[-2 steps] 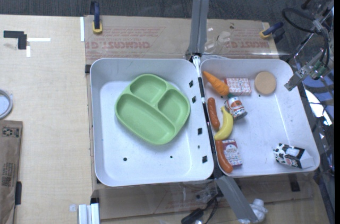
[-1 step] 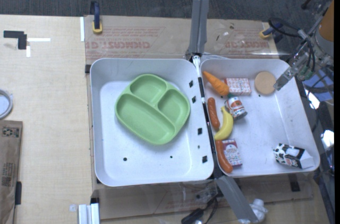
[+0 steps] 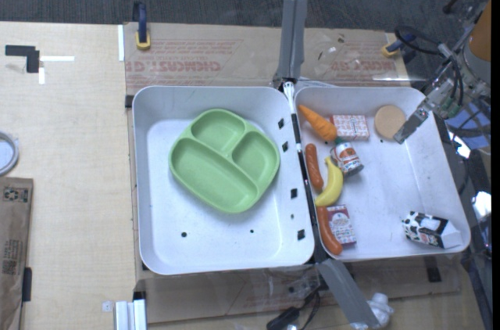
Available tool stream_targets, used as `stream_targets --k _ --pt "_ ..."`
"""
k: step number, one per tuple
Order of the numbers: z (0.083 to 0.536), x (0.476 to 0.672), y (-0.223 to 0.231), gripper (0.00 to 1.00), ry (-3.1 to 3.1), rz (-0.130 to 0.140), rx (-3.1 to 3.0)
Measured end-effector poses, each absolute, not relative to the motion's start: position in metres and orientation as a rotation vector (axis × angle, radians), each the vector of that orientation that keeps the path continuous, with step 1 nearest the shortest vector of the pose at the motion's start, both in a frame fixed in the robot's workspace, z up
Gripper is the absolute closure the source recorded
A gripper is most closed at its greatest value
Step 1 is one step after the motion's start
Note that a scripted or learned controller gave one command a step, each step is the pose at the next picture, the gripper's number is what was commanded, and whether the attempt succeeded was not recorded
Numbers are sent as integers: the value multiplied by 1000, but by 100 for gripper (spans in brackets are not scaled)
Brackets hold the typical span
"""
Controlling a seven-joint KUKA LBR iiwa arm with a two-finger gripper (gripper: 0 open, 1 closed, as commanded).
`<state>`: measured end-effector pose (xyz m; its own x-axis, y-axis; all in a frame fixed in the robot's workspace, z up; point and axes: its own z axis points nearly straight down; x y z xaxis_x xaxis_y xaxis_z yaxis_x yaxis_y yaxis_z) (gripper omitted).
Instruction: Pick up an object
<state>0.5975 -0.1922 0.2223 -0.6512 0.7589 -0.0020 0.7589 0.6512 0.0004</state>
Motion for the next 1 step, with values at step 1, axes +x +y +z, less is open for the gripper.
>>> stream_targets --k 1 --pt "128 628 -143 0 2818 1 1381"
